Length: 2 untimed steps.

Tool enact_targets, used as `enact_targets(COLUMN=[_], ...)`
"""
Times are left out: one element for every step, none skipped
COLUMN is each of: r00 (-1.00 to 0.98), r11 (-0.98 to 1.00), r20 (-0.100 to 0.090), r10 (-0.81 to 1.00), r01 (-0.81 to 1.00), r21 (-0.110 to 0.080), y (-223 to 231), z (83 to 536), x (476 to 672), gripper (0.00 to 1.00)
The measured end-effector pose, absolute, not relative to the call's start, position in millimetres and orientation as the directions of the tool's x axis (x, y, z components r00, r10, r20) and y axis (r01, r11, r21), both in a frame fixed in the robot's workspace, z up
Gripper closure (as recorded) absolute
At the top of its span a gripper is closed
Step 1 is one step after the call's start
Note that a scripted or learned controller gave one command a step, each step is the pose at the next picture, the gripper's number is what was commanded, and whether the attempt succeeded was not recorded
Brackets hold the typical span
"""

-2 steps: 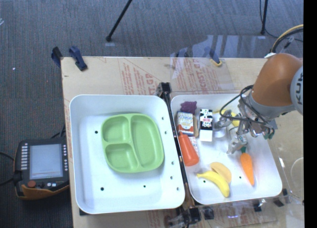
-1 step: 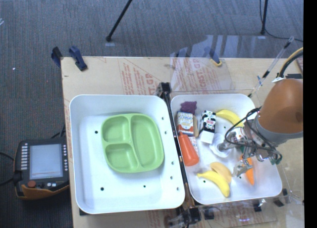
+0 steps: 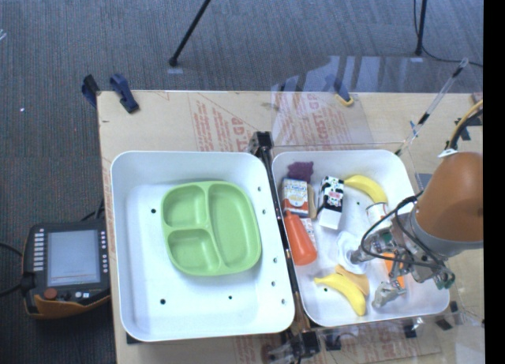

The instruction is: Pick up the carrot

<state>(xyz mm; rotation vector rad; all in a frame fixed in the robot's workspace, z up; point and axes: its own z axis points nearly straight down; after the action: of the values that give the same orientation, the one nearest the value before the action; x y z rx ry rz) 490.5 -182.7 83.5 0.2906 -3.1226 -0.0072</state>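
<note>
My gripper [image 3: 377, 275] is low in the right bin [image 3: 394, 161], near its front right corner, below the grey wrist and its orange band. It stands open, fingers spread. A small orange piece [image 3: 392, 266], apparently the carrot, lies between the fingers and is mostly hidden by the wrist. I cannot tell whether the fingers touch it.
The right bin also holds a larger orange-red object [image 3: 301, 240], a small carton [image 3: 296, 193], a black-and-white carton [image 3: 332, 195], a purple item [image 3: 300, 170] and two bananas [image 3: 348, 287] [image 3: 368, 187]. A green divided plate [image 3: 211, 227] lies in the left bin [image 3: 126, 197].
</note>
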Motion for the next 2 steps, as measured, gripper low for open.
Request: enact_targets(r00=[-0.982, -0.958], r11=[0.982, 0.958], r20=[0.0, -0.004], r10=[-0.191, -0.286], r01=[-0.191, -0.286], r21=[0.007, 0.002], y=[-179, -210], z=[92, 91], x=[494.8, 498.3], gripper=[1.0, 1.0])
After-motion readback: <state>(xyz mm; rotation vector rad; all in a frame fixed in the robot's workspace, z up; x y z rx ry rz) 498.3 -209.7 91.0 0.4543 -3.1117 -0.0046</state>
